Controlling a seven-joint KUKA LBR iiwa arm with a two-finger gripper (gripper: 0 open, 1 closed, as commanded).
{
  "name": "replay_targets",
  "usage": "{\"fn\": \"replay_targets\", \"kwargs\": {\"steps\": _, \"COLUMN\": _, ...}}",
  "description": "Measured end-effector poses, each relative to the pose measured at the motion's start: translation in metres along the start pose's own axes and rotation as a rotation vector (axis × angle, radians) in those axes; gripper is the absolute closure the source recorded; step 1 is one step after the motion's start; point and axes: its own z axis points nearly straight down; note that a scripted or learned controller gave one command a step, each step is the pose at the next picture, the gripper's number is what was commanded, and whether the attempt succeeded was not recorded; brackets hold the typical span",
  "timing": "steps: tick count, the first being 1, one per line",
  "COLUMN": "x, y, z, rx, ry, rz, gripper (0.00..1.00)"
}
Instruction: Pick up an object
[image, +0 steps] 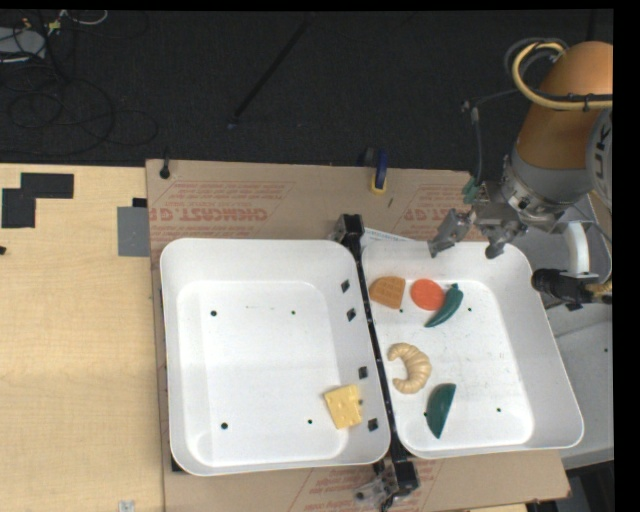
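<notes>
Three pieces, the bread slice (388, 292), tomato (427, 293) and green pepper (444, 305), crowd the right bin's (545, 350) far side, so my empty, spread-fingered gripper (468, 236) above that rim could nudge a neighbour and miss.

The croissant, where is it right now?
The croissant lies in the right bin, near its left wall, below the bread slice and above the dark green piece.

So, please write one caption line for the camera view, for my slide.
Open gripper hovers above the right bin, which holds a croissant, toast and tomato; cheese lies in the left bin.
</notes>
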Motion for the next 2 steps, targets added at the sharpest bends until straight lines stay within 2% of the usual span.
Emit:
{"fn": "replay_targets", "kwargs": {"steps": 1, "x": -0.013, "y": 0.004, "z": 0.108, "rx": 0.005, "ry": 0.000, "rz": 0.001, "gripper": 0.00}}
{"fn": "replay_targets", "kwargs": {"steps": 2, "x": -0.035, "y": 0.005, "z": 0.133, "rx": 0.001, "ry": -0.001, "rz": 0.001, "gripper": 0.00}}
